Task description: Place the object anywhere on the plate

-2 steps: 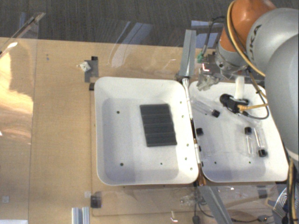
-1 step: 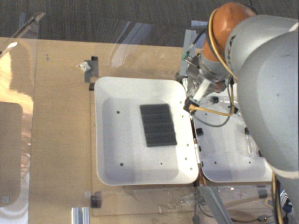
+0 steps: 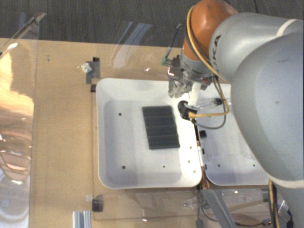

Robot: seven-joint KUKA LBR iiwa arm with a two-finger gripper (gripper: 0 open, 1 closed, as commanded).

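The flat dark grey ridged plate (image 3: pixel 161 127) is seen in the left white bin (image 3: pixel 109 141), the pincer (image 3: pixel 178 90) hangs past its far right corner, whether spread cannot be told, so a drop could miss.

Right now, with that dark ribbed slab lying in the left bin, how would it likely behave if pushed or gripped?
The dark ribbed slab lies flat, so it would probably slide, not roll or tip. Its straight edges suggest stiffness. Being low, it may be hard to pinch.
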